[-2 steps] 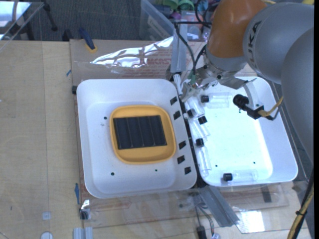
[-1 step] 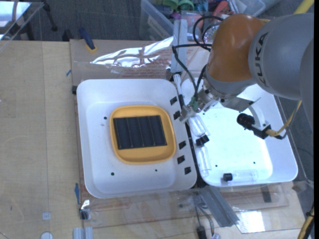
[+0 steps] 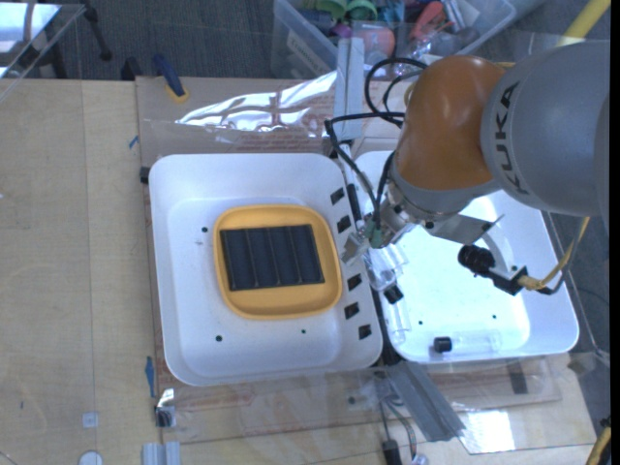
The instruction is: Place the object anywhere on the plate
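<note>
Not done yet. Yellow plate with dark middle sits in the left bin, nothing new on it. Gripper hangs low over the wall between the bins, beside the plate. Something small and clear seems caught there, maybe the object, but hard to tell. Left to do: move over plate, let go

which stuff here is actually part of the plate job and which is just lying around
Part of the job:
- yellow plate in the left bin
- gripper above the divide between the bins
- small clear object at the gripper

Lying about:
- black-capped clear item in the right bin
- tub of toys behind
</note>
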